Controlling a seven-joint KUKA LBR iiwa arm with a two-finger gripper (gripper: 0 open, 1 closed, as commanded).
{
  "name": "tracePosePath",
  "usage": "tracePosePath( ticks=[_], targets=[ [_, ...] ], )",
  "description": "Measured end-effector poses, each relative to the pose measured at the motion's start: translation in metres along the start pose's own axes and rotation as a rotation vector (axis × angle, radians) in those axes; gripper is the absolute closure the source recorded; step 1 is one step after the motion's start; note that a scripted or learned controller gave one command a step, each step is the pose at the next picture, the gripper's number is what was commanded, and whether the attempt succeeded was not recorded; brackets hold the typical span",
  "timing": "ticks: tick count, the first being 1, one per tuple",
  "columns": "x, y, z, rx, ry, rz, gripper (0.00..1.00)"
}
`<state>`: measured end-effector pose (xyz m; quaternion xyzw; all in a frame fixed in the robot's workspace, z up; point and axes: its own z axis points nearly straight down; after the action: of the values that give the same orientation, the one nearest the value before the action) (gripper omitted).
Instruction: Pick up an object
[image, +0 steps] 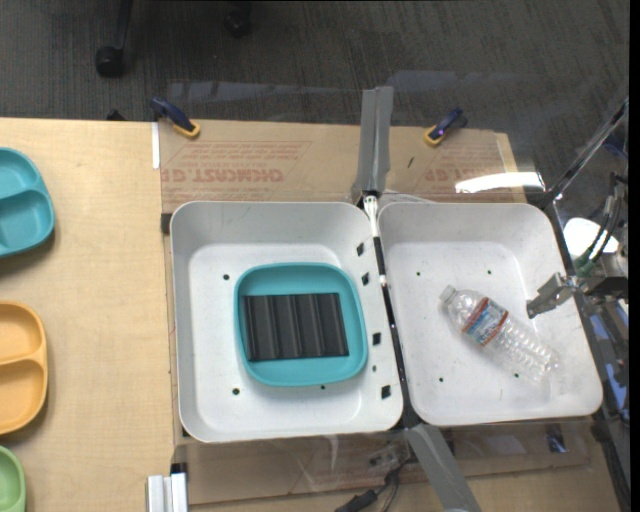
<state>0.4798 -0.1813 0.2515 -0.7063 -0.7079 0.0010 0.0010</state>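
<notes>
The gripper (548, 297) sits at the right side of the right bin (470, 400), just over its right wall. It is small and dark here, and I cannot tell how it is set. Nothing can be seen in its grip. The plastic water bottle (498, 334) is the thing to pick up. It lies flat on the floor of the right bin, just to the left of the gripper and a little toward the front edge. The bottle lies on a slant. Its cap end points up and left, toward the middle of the bin. Its clear bottom end points down and right, toward the bin's front right corner. The label is near the cap end. The gripper is close to the bottle's middle, but they look apart, not touching. I think the next move is a short one, down and to the left. In the left bin (200, 400) there is a teal tray (300, 372) with a dark ridged inside, well apart from the bottle.
</notes>
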Motion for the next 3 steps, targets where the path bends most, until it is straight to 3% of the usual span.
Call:
tracePosePath(
  ticks=[1,2,3],
  targets=[
    [0.018,0.005,0.160,-0.002,0.000,-0.106,0.00],
    [0.044,0.063,0.161,0.000,0.000,-0.024,0.00],
    [0.043,0.063,0.152,0.002,0.000,-0.020,1.00]
  ],
)
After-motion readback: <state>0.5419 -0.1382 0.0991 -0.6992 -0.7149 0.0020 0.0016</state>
